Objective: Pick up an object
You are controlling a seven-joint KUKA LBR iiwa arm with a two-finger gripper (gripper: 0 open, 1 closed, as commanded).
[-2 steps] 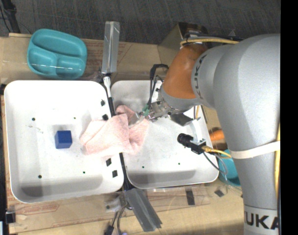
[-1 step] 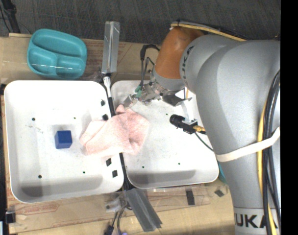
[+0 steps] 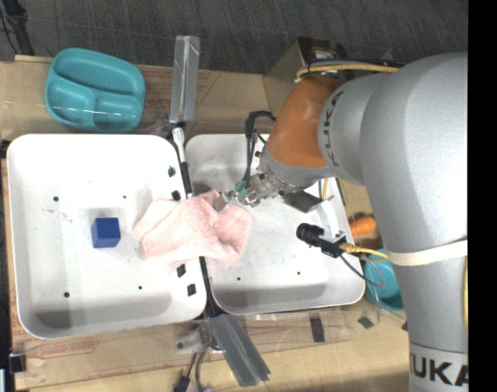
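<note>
Jaws (image 3: 242, 193) half hidden at pink cloth (image 3: 195, 229)

Both bins, the left bin (image 3: 36, 243) and the right bin (image 3: 269, 288), look to be made of smooth white plastic with a faint sheen. A soft, wrinkled pink cloth (image 3: 195, 229) is draped over their shared rim. A blue block (image 3: 106, 232) appears matt. A glossy turquoise plastic tray (image 3: 94, 88) is seen on a bench (image 3: 224, 92) of bare, matt wood. The arm (image 3: 396, 162) is finished in smooth grey paint with a satin orange band (image 3: 302, 133).
</note>
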